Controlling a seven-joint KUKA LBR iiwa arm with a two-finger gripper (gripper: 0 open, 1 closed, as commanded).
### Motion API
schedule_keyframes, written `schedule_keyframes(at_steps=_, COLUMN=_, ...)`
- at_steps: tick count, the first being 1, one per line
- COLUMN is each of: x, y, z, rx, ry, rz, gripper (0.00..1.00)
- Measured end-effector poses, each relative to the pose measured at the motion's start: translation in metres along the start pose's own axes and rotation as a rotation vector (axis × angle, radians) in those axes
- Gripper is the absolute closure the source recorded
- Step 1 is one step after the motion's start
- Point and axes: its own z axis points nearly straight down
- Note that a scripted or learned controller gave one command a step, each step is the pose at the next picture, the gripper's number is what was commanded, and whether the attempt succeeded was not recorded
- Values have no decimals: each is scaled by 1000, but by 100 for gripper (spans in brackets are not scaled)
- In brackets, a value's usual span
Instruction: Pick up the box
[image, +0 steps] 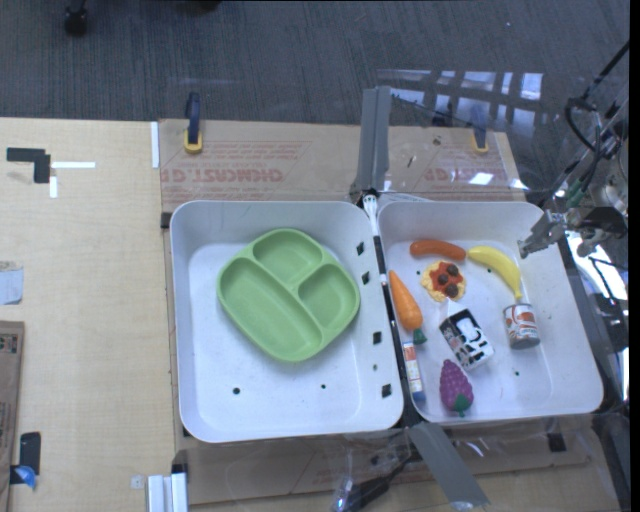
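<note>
While lying flat in the right bin (585, 330), the box (466, 339) is sitting near the middle of that bin's floor, its long axis running from upper left to lower right, black-and-white printed face turned up. It is resting between the carrot (404, 301) on its left and the small can (521, 325) on its right, with the purple grapes (456, 387) just below it and a banana (497, 266) further up. Printing on the box is too small to read. At the bin's upper right edge the tool (532, 241) is hovering, well apart from the box; glare and cables are blurring the arm behind it, and I cannot tell how the tool is set.
</note>
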Motion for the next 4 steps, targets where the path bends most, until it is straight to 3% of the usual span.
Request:
schedule_keyframes(at_steps=1, x=43, y=-66, z=112, rx=1, ry=1, rz=127, gripper=0)
schedule_keyframes(at_steps=2, x=94, y=-88, z=170, rx=-4, ry=0, rz=65, gripper=0)
schedule_keyframes(at_steps=3, x=94, y=-88, z=170, rx=-4, ry=0, rz=65, gripper=0)
schedule_keyframes(at_steps=4, x=55, y=-74, z=148, rx=0, ry=0, rz=439, gripper=0)
